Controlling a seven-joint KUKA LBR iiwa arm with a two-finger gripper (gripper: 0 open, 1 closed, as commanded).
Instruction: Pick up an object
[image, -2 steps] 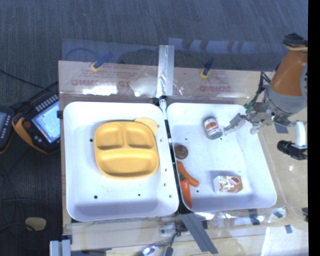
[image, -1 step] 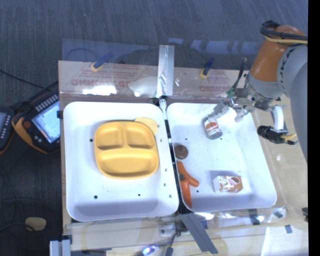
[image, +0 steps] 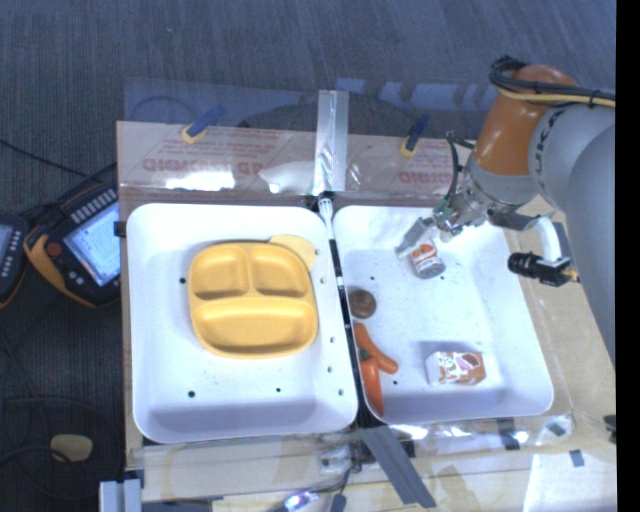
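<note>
Grey carpet is surrounding the tabletop (image: 140, 150), where two shallow white bins are sitting side by side, and the small red-and-white can (image: 427, 261) is lying toward the back of the right bin (image: 520, 400), just below the hand (image: 447, 218). The hand is hovering over the can, though whether it is open I cannot tell. Dropping squarely astride the can should be helping, since it looks likely to roll.

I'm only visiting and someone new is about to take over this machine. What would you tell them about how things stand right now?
Gripper: over the right bin, near its far wall, right beside a small can; nothing seen between its fingers.
Right bin also holds a brown round piece, an orange carrot-like toy and a small carton.
Left bin: yellow divided tray.
Done: nothing lifted yet.
Left: grasp and raise one object.
</note>
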